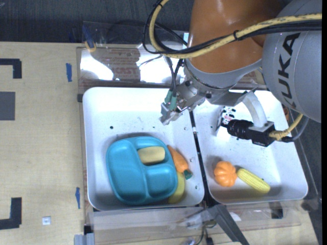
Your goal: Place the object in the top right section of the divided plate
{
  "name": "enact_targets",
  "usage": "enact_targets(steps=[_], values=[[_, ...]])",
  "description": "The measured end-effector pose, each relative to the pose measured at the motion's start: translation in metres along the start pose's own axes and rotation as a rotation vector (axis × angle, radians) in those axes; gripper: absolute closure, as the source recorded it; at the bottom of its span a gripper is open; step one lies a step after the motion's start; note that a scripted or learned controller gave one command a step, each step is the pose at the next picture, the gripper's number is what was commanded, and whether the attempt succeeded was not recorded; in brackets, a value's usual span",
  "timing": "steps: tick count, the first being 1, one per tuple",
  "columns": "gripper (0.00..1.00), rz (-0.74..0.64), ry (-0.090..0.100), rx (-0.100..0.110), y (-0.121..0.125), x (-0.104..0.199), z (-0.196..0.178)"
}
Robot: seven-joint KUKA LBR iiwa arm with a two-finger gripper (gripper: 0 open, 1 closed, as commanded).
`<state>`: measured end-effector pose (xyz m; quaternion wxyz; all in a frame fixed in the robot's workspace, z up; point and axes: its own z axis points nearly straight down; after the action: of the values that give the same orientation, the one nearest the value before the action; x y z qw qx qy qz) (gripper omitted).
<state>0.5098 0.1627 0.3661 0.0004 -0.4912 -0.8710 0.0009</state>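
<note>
While the claw [170,112] hovers, white bins [102,106] sit on the wooden bench [36,147].

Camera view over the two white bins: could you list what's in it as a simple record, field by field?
left bin: blue divided plastic plate
plate's top right section: pale yellow block-shaped object
beside plate's right edge: orange carrot-like toy, touching it
right bin: small orange pumpkin toy, yellow corn cob toy
gripper: above left bin, beyond plate, holding nothing visible

A small pumpkin [225,173] and a corn cob [253,180] are seen touching in the right bin [291,162]; a carrot [179,161] is seen in the left bin [127,106].
</note>
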Motion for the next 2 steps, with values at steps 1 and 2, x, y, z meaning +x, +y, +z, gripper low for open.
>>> enact_targets(steps=[1,2], values=[[1.0,-0.308,-0.001,-0.004,0.038,0.027,0.019],[1.0,-0.457,-0.005,-0.008,-0.042,-0.013,-0.035]])
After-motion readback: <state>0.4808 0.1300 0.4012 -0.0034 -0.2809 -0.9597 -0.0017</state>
